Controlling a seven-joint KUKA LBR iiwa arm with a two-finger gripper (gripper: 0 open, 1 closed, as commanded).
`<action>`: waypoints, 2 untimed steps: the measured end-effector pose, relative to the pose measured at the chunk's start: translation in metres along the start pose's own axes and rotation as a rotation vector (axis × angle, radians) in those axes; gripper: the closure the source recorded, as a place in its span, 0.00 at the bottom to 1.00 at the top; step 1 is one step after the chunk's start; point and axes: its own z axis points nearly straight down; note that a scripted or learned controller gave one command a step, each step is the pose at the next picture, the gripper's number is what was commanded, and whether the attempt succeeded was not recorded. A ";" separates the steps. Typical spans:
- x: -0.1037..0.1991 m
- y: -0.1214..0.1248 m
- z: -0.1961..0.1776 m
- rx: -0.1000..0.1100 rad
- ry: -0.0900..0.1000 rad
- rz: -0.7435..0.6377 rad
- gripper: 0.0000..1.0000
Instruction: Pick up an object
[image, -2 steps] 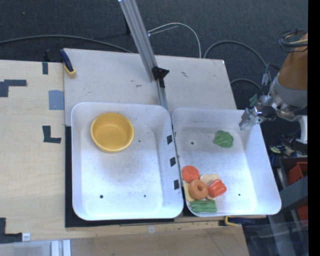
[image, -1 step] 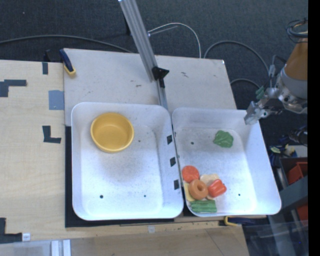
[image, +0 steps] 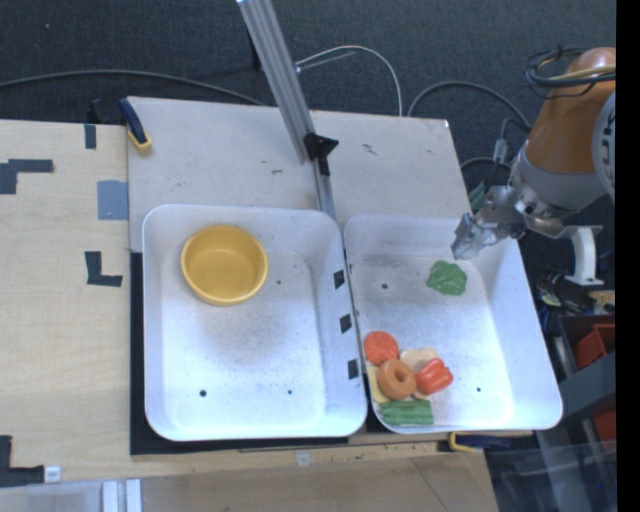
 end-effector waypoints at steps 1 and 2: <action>0.052 -0.009 0.010 0.001 0.000 0.000 1.00; 0.098 -0.031 0.003 0.000 0.000 0.000 1.00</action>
